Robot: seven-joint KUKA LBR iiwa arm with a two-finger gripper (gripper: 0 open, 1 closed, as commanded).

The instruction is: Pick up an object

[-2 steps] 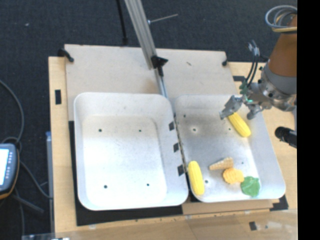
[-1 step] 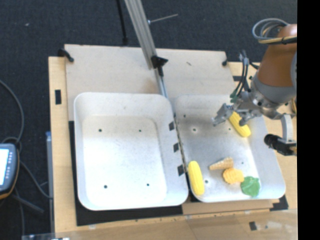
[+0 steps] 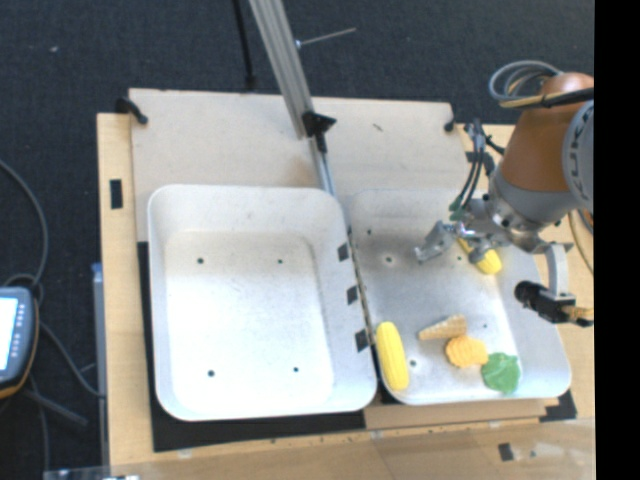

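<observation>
My gripper (image 3: 452,239) hangs over the upper middle of the right bin (image 3: 400,218), below the grey and orange arm (image 3: 540,168) that comes in from the right. A small yellow object (image 3: 488,261) lies right beside the gripper, partly under the wrist; whether it is held is unclear. Along the bin's front lie a yellow corn cob (image 3: 391,356), a tan wedge (image 3: 443,328), an orange-yellow lump (image 3: 466,350) and a green piece (image 3: 501,371).
The left bin (image 3: 250,298) sits beside the right one, their rims meeting near the middle. A slanted metal post (image 3: 290,68) rises from behind the bins. Cables loop above the arm (image 3: 520,76).
</observation>
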